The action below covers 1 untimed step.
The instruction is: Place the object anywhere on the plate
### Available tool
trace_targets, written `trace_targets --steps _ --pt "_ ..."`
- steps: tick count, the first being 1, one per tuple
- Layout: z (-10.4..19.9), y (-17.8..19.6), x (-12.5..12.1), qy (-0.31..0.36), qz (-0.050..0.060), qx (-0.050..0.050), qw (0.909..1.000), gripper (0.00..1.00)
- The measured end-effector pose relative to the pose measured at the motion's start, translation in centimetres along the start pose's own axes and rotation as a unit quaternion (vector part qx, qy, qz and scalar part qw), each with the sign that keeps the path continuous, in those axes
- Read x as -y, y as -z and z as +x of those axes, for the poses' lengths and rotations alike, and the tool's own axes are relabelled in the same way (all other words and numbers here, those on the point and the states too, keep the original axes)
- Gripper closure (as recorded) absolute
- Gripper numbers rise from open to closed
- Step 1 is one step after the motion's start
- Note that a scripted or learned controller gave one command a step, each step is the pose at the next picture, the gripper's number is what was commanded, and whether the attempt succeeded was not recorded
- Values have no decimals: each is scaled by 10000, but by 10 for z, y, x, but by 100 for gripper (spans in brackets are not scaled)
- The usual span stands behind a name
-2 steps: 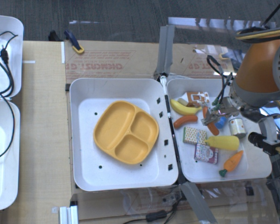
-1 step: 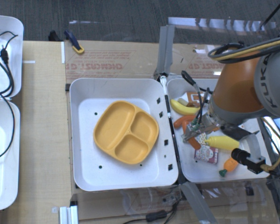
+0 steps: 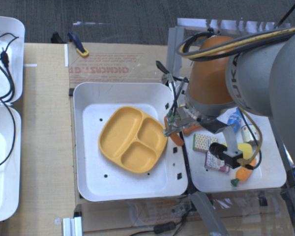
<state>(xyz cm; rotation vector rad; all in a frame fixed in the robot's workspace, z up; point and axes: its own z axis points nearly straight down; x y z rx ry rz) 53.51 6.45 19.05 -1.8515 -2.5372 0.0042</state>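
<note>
A yellow plate (image 3: 132, 139) with three compartments lies in the middle of the left white bin (image 3: 88, 181). My gripper (image 3: 171, 128) hangs over the rim between the two bins, just off the plate's right edge. It is shut on a small orange object (image 3: 178, 137), which pokes out below and to the right of the fingertips. The wrist hides the object's upper end.
The right bin (image 3: 268, 178) holds a speckled block (image 3: 201, 142), a blue item (image 3: 233, 119), a yellow piece (image 3: 245, 149), a pinkish packet (image 3: 215, 163) and an orange toy with a green tip (image 3: 241, 175). White tubs with black cables (image 3: 5, 82) stand at the far left.
</note>
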Motion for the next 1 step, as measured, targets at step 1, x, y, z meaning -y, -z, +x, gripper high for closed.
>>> trace_targets --steps 1 --pt "0 0 0 -1 0 0 10000 0"
